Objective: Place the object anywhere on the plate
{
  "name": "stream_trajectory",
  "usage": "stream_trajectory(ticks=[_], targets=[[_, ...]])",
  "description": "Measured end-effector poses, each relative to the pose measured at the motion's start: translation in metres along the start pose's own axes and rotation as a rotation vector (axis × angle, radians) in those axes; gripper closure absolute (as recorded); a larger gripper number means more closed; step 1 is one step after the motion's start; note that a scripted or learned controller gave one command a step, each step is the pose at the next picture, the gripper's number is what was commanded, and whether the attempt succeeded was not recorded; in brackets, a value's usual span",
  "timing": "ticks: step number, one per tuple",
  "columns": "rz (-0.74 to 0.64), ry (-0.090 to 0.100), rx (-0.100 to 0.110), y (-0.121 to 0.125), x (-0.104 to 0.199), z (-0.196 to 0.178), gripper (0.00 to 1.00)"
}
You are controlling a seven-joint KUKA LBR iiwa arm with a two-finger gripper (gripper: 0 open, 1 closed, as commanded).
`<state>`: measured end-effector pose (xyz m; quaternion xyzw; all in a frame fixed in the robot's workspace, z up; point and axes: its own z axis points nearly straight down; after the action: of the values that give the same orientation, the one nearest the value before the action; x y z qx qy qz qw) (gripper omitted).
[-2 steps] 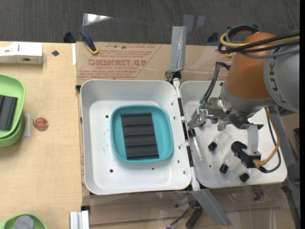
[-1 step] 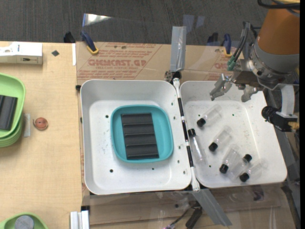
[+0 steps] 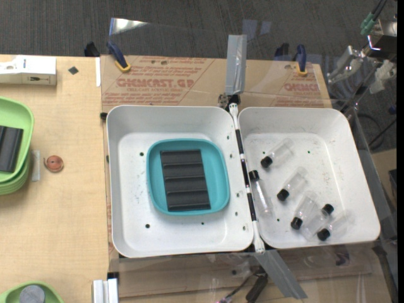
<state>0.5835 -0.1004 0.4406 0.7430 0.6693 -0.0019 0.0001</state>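
Vials (image 3: 297,197) loose in right bin (image 3: 341,128), teal plate (image 3: 218,182) mid left bin (image 3: 126,188), margins all round; end effector state: cannot tell.

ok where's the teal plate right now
The teal plate sits in the middle of the left bin, with a dark ridged block on it; the clear vials lie in the right bin.

We see open room above both bins; only the black block (image 3: 185,180) covers the teal plate's (image 3: 218,169) middle, its rim bare.
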Motion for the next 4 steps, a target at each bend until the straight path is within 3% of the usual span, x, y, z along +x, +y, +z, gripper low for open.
stream_trajectory(ticks=[1, 2, 3, 4], targets=[[0.044, 0.000, 0.002, 0.021, -0.072, 0.038, 0.00], [0.173, 0.001, 0.001, 0.071, -0.103, 0.001, 0.00], [0.173, 0.001, 0.001, 0.071, -0.103, 0.001, 0.00], [0.168, -0.002, 0.005, 0.072, -0.101, -0.006, 1.00]])
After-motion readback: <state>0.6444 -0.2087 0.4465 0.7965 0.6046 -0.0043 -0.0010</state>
